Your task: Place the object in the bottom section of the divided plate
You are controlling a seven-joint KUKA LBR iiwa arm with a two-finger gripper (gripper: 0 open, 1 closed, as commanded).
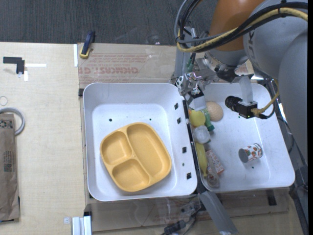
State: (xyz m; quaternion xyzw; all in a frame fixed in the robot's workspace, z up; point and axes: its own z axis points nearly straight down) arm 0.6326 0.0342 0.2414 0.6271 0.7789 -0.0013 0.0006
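A yellow divided plate (135, 156) lies in the left white bin (98, 99), with three sections that hold nothing. My gripper (194, 93) hangs over the far left corner of the right bin (274, 175), just above a pile of small items. That pile runs along the bin's left wall: a yellow lemon-like piece (196, 117), a beige round object (214, 111), a green bit (210, 126), a clear wrapped item (202, 135) and a banana-like piece (201, 155). I see nothing between the fingers.
A small patterned cup (251, 153) lies on its side in the right bin. A black fitting (242, 105) on the arm hangs over that bin. Cardboard (127, 65) lies behind the bins, with a blue-and-yellow tool (87, 44) on it.
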